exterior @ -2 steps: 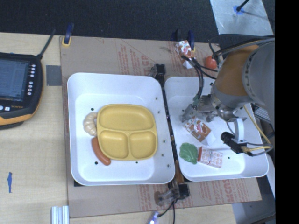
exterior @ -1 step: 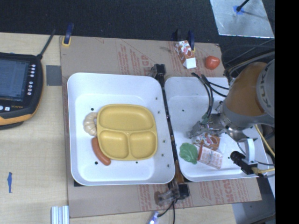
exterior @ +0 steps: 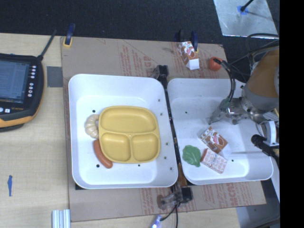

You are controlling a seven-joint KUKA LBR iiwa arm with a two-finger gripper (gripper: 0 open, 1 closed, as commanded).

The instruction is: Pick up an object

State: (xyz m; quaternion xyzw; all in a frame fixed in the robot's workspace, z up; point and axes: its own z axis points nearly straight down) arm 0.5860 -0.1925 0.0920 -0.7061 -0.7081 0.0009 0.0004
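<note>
My claw (exterior: 227, 112) hung over the right bin (exterior: 190, 91), above two small cartons (exterior: 213, 140) and a green leaf (exterior: 192, 155) lying on the bin's floor; whether it was open I could not tell. The cartons looked light and crushable, so I judged their flat sides the best hold. The leaf seemed soft and thin.

You see a yellow tray (exterior: 128, 133) in the white left bin (exterior: 78, 127). In the white right bin (exterior: 199, 91), a green thing (exterior: 192, 155) and two red-and-white packets (exterior: 213, 139), maybe with pictures.
</note>
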